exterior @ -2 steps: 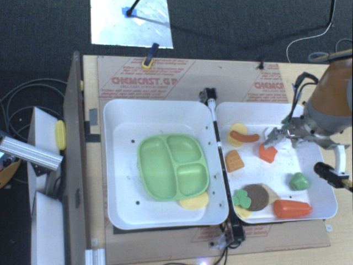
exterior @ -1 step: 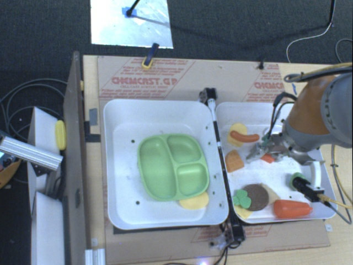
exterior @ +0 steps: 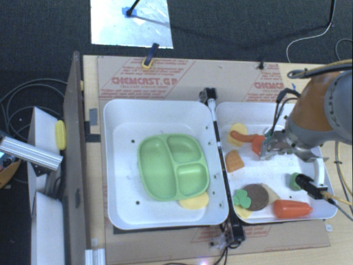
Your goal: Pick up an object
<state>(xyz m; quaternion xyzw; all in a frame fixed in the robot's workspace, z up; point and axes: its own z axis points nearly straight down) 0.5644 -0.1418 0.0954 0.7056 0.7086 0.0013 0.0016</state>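
My gripper (exterior: 268, 147) is low in the right bin (exterior: 276, 110), near its middle. Its tip is right beside the red end of an orange-red sausage-shaped piece (exterior: 246, 138), which lies across a yellow piece (exterior: 236, 130); whether they touch is unclear. An orange wedge (exterior: 234, 161) lies just left of and below the gripper. Near the front wall are a brown round piece (exterior: 256, 196) with a green sprig (exterior: 241, 198) on its left, and an orange carrot (exterior: 292, 208). A small green piece (exterior: 293, 181) sits at the right.
The left bin (exterior: 121, 164) holds a green divided plate (exterior: 172, 165) with a yellow disc (exterior: 194, 202) poking out under its front edge. The wall between the bins (exterior: 219, 148) runs close to the left of the gripper. Cables lie on the dark floor.
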